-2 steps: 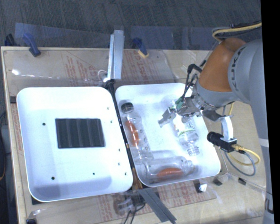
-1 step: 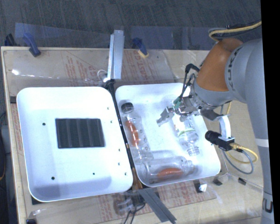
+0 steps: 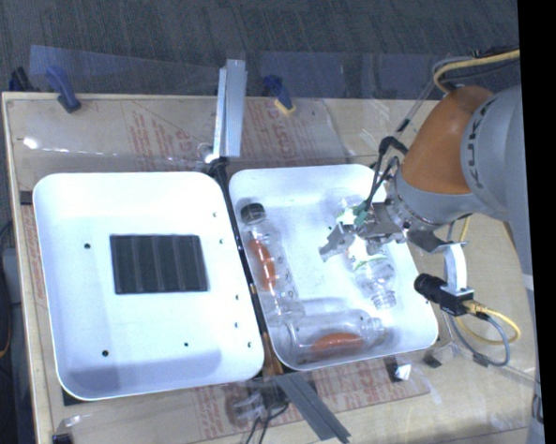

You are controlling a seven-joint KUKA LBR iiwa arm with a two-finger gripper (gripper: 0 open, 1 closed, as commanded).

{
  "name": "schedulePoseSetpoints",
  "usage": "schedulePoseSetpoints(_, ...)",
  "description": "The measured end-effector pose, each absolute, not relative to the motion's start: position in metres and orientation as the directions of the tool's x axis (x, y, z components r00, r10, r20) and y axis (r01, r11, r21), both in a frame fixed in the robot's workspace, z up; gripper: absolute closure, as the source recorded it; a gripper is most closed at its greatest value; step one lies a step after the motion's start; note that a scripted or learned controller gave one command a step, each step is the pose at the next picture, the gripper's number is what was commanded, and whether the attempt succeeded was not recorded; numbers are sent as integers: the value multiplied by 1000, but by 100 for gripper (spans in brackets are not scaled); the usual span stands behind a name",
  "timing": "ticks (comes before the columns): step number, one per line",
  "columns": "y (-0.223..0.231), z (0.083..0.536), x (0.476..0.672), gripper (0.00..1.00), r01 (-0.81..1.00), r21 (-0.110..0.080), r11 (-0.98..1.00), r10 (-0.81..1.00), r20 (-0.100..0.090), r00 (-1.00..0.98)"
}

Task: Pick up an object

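Observation:
In the right bin (image 3: 295,192) lie clear plastic bottles. One bottle (image 3: 263,255) with a dark cap and an orange label lies along the bin's left wall. A larger bottle (image 3: 332,333) with orange inside lies along the front wall. A small clear bottle (image 3: 377,278) sits at the right side. My gripper (image 3: 346,233) reaches in from the right, low over the bin's middle right, just above and left of the small bottle. Whether anything sits between its fingers is not visible.
The left bin (image 3: 65,276) holds a dark ribbed rectangular panel (image 3: 158,263). A metal bar (image 3: 229,107) stands behind the gap between the bins. Blue clamps (image 3: 63,89) hold clear sheeting at the bench's back. Cables and a black connector (image 3: 442,293) hang by the right bin's right edge.

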State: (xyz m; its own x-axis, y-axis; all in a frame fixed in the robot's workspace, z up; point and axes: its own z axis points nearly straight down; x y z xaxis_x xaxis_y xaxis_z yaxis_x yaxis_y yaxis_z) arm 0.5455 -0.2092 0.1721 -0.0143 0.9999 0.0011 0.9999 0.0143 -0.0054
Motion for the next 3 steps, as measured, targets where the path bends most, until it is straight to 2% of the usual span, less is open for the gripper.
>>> schedulePoseSetpoints(1, -210, 164, 581, 0, 999, -3, 38, 999, 2, -38)
schedulePoseSetpoints(2, -208, 143, 570, 0, 995, -3, 95, 995, 2, -95)
schedulePoseSetpoints(3, -209, 143, 570, 0, 995, -3, 95, 995, 2, -95)
